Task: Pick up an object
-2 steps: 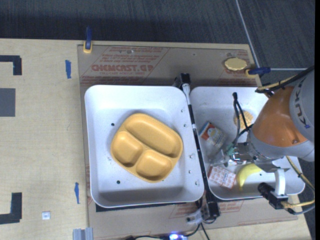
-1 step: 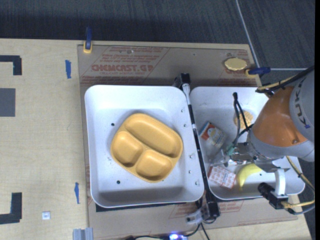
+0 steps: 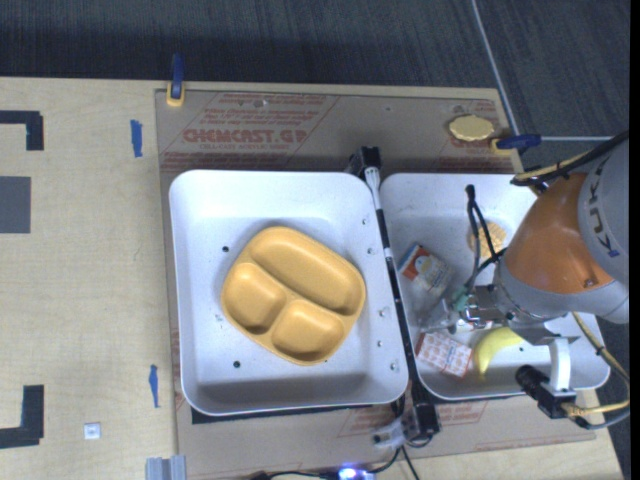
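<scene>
In the right bin (image 3: 600, 373), a yellow banana (image 3: 497, 348) lies near the front wall, just beside the arm (image 3: 560, 253); whether the gripper (image 3: 478, 308) is clenched, I cannot tell.

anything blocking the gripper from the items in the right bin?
The gripper's tip is hidden under the grey-and-orange arm. Around it in the right white bin, the yellow banana, red-and-white packet and small carton lie uncovered.

I see a pale wooden bench (image 3: 80, 298) with two white bins side by side on a brown board (image 3: 260, 118), the left bin (image 3: 195, 268) and the right bin (image 3: 420, 208), with blue tape marks (image 3: 136, 138) nearby.
</scene>
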Motion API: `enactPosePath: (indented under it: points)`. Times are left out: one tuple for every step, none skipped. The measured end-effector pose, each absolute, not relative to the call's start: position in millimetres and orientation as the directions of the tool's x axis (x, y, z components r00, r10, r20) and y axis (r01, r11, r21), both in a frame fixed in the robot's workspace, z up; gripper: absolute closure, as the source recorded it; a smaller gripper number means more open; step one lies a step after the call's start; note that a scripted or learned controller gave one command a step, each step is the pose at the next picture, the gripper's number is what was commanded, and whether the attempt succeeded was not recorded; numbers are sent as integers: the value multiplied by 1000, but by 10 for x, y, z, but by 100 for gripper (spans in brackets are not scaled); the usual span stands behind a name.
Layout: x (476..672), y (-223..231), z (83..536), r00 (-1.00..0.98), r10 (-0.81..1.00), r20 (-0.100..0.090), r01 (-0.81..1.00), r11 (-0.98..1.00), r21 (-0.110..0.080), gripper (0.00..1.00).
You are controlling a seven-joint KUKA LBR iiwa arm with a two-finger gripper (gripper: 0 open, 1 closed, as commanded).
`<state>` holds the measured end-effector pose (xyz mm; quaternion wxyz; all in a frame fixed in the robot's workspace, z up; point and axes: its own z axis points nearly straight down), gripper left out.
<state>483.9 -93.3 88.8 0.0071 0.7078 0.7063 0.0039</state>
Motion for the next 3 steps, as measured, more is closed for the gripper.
enactPosePath:
  points:
    - [4839,-939,888,1,1000,-3,1000,-1,16,0]
    - [4839,-933,888,2,1000,-4,1000,-2,16,0]
    - [4841,-975,889,-1,1000,1,1000,1,15,0]
